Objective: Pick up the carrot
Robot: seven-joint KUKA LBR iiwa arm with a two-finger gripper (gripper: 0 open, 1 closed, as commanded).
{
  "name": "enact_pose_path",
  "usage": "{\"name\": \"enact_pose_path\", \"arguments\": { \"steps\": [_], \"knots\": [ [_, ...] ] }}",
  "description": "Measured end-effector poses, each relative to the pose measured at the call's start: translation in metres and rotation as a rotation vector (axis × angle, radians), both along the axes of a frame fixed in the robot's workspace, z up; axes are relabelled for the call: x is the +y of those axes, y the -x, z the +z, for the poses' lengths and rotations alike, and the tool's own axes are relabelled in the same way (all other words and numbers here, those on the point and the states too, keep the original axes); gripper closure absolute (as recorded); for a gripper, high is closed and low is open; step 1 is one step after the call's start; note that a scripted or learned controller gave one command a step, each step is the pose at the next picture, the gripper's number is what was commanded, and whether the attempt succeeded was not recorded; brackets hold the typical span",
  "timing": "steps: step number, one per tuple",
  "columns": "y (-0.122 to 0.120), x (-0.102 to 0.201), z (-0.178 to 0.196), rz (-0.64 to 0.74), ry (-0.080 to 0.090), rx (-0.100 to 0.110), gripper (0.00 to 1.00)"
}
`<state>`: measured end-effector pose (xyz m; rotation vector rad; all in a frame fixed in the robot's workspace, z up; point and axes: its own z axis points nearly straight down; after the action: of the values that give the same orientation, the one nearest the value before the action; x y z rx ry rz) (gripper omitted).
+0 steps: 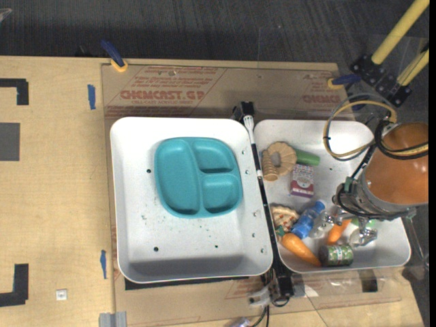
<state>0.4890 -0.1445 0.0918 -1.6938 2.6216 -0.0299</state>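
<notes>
The arm [402, 165] reaches in from the right, its orange band facing the camera above the wrist and cables looping up beside it. The wrist points steeply down, carrying the gripper [344, 229] low at the right side of the scene. Metal fingers [366, 234] show below the wrist, though their spread is too unclear to judge.

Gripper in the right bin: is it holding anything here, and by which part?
Cannot be told. The gripper is low among the clutter, by a small orange piece; the larger carrot lies free beside it.
</notes>
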Motion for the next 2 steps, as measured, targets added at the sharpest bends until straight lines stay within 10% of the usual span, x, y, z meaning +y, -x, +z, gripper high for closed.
{"name": "enact_pose_path", "arguments": {
  "steps": [1, 2],
  "knots": [
    [0.002, 0.028, 0.000, 0.203, 0.006, 0.006, 0.00],
    [-0.001, 0.033, 0.011, 0.203, -0.003, -0.003, 1.00]
  ]
}}
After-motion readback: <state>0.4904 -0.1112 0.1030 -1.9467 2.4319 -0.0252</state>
